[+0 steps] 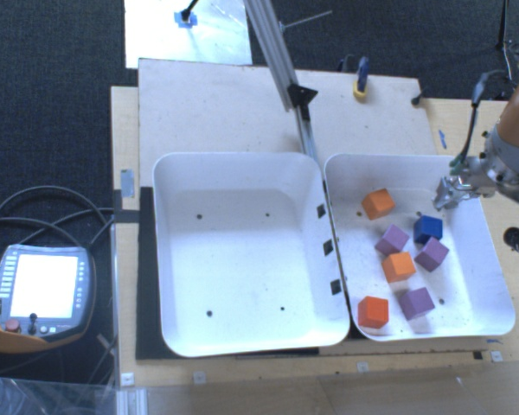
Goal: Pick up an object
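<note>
A teach pendant (36, 296) with a bright screen lies on the floor off the bench's (242, 102) left edge, its cable looped behind it. The left bin (169, 258) sits toward the bench's front. Touching it, the right bin (493, 305) holds seven cubes: an orange cube (379, 202) near its back, a purple cube (392, 239), an orange cube (399, 266) touching it, a darker orange cube (374, 311) at the front-left corner, a purple cube (416, 302), a purple cube (432, 254) and a blue cube (428, 227). The gripper (447, 196) hangs over the bin's right back part, just above the blue cube; whether it is released or clenched cannot be told.
</note>
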Robot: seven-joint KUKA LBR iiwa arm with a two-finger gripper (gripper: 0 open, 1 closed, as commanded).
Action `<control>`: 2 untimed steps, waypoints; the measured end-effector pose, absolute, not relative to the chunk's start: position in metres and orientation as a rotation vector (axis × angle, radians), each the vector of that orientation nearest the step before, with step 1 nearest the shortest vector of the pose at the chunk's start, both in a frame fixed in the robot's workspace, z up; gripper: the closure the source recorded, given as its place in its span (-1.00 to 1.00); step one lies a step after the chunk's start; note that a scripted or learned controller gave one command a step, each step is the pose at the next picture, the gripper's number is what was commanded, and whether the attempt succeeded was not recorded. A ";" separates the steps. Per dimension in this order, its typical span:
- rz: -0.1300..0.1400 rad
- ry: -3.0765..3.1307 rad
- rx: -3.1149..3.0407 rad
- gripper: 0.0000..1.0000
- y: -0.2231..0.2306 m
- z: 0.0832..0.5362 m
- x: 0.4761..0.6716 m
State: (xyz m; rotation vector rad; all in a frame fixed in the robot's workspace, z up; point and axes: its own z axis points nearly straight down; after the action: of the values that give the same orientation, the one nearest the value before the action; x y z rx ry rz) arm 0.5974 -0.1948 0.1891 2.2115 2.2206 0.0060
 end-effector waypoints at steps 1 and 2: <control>0.005 2.222 2.212 1.00 -0.194 0.235 0.593; 0.004 2.224 2.213 1.00 -0.194 0.254 0.594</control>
State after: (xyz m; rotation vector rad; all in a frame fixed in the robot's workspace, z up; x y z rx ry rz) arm 0.5942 -0.1938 0.2541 2.2135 2.2242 0.0035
